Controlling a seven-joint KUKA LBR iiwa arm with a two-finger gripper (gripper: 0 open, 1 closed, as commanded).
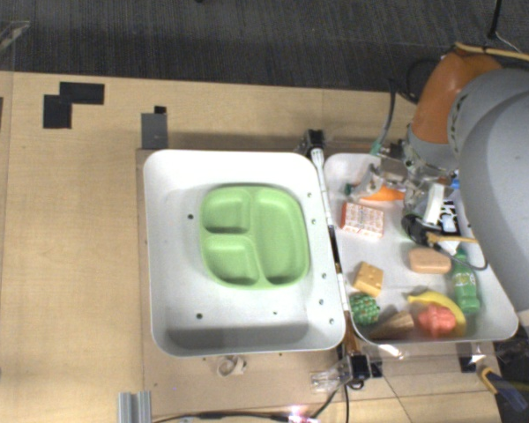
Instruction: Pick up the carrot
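Note:
The carrot (385, 196), a small orange piece, lies near the far end of the right bin (502, 320), just beyond a red and white box (363, 220). My gripper (381, 178) hangs right over the carrot's far side, at or just above it. The grey arm with its orange band (443, 95) reaches in from the right and covers the bin's far right corner. Whether the gripper touches the carrot is unclear from this angle.
The right bin also holds a yellow block (368, 278), a green item (364, 307), a tan bread piece (429, 261), a green bottle (465, 289), a banana (441, 303) and a red fruit (434, 322). A green divided plate (253, 234) lies in the left bin (172, 324).

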